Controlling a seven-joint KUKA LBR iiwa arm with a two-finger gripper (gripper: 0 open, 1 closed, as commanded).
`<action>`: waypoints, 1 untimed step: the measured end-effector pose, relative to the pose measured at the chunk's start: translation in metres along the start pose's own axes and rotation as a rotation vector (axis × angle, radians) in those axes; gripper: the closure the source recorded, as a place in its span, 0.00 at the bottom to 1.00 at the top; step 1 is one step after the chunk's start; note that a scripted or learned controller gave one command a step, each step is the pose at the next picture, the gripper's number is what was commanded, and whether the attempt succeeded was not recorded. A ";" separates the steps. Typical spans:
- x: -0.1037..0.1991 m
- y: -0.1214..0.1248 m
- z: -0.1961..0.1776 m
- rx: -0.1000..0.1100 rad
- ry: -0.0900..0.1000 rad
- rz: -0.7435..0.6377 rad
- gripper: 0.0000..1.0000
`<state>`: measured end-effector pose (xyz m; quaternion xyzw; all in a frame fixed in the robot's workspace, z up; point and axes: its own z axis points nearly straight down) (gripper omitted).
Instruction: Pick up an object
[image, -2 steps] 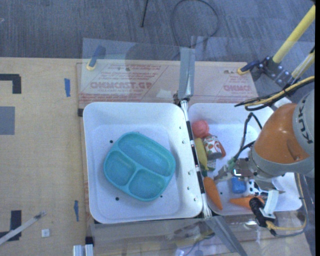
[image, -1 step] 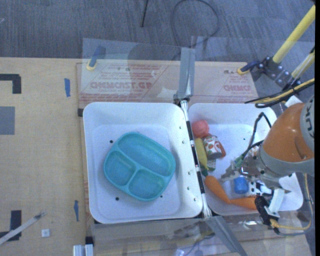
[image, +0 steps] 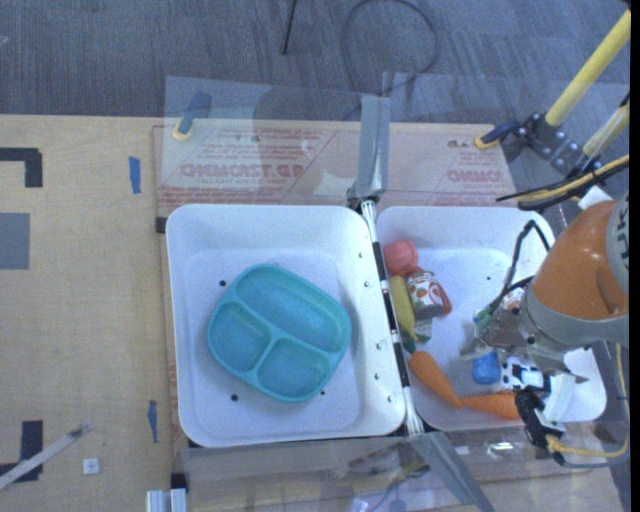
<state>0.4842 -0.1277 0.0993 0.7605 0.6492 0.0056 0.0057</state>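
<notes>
Two white bins side by side on the bench: the left bin (image: 195, 260) and the right bin (image: 470, 262). One teal divided tray (image: 279, 331) sits in the left bin, three compartments, tilted, just off the bin's middle. Behind the bins, clear panels carry reddish lettering; it's too blurred to read for certain.

Over to the right bin, where the arm (image: 590, 270) comes in above its right edge. The gripper (image: 497, 335) hangs low over the bin's near-right part, and whether it's released or clenched I cannot tell.

Two orange carrots (image: 432, 375): one runs diagonally from the left wall toward the near edge, the other lies along the near edge. One yellow banana (image: 401, 306) lies lengthwise along the left wall. One small printed can (image: 428, 296) beside it, label unreadable. One red ball (image: 401, 256) at the far-left corner. One little blue piece (image: 486, 370) just beneath the gripper.
</notes>
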 end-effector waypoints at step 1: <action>0.065 0.041 -0.092 0.017 -0.002 0.039 1.00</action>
